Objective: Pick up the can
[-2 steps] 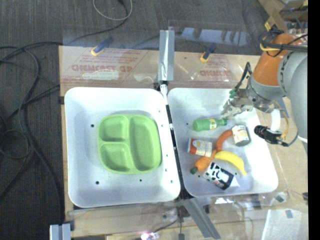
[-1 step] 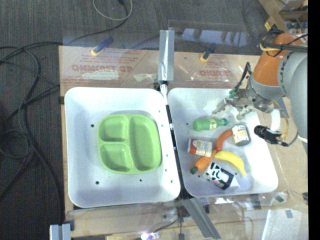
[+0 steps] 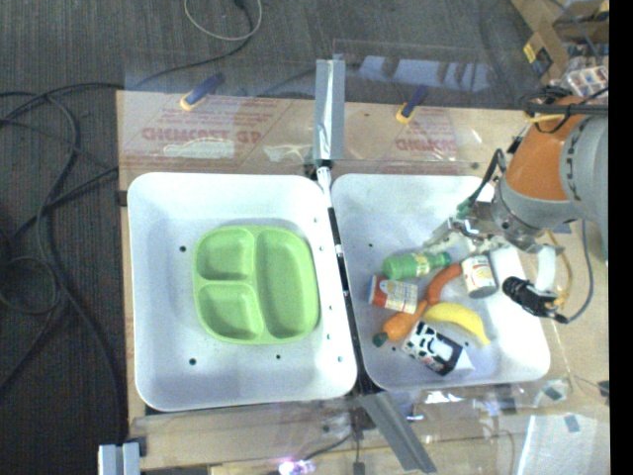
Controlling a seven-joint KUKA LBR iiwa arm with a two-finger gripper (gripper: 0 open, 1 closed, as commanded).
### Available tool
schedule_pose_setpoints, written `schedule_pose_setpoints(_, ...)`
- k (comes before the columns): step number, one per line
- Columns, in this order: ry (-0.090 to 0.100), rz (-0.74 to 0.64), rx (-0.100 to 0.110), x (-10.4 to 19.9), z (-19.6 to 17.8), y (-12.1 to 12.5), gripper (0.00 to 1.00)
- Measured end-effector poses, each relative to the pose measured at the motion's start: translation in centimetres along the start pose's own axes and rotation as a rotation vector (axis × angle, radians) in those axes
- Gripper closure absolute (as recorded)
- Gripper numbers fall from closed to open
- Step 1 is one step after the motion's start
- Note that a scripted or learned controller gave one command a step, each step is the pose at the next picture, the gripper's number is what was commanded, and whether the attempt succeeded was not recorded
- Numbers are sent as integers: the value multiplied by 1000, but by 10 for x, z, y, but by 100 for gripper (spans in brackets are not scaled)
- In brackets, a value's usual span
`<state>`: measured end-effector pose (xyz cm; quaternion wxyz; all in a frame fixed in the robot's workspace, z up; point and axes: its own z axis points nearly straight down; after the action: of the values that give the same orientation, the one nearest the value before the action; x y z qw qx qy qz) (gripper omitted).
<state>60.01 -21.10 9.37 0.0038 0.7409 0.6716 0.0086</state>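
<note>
In right bin (image 3: 376,206), hand (image 3: 473,228) near can (image 3: 479,275); grip state unclear.

Arm (image 3: 579,171) cut off by right edge past orange band. Gripper (image 3: 473,228) fingers too small/blurred to read. Can (image 3: 479,275) partly behind wrist hardware, label illegible. Carrot (image 3: 401,328) tucked partly under red carton (image 3: 395,293) and black-white box (image 3: 436,347). Cardboard boxes (image 3: 559,8) top right cropped by frame.
</note>
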Motion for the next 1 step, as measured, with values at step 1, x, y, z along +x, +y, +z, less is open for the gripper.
schedule_pose_setpoints(1, -4, 0, 1, -1, -7, 0, 100)
